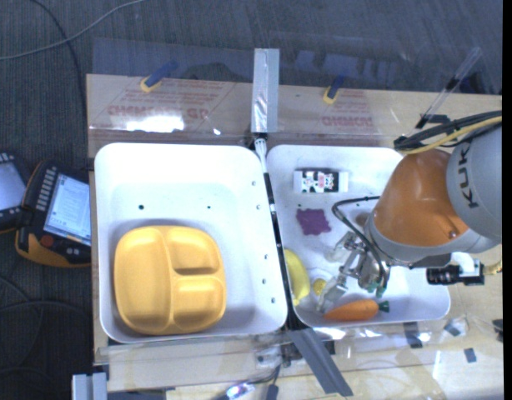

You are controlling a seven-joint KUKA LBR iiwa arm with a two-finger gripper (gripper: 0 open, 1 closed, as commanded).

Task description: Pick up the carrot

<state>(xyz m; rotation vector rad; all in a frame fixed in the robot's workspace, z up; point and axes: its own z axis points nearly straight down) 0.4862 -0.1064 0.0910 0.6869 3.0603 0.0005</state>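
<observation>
The orange carrot (352,310) with a green stem end lies along the front wall of the right bin (423,307). My gripper (350,280) hangs from the orange wrist band just behind and above the carrot, very close to it. Nothing shows clearly held in it. The arm covers the right part of this bin.
In the right bin lie a yellow banana-like piece (296,275) at the left wall, a purple item (313,221) and a white box with a dark label (321,181) at the back. The left bin (181,173) holds a yellow divided tray (168,277).
</observation>
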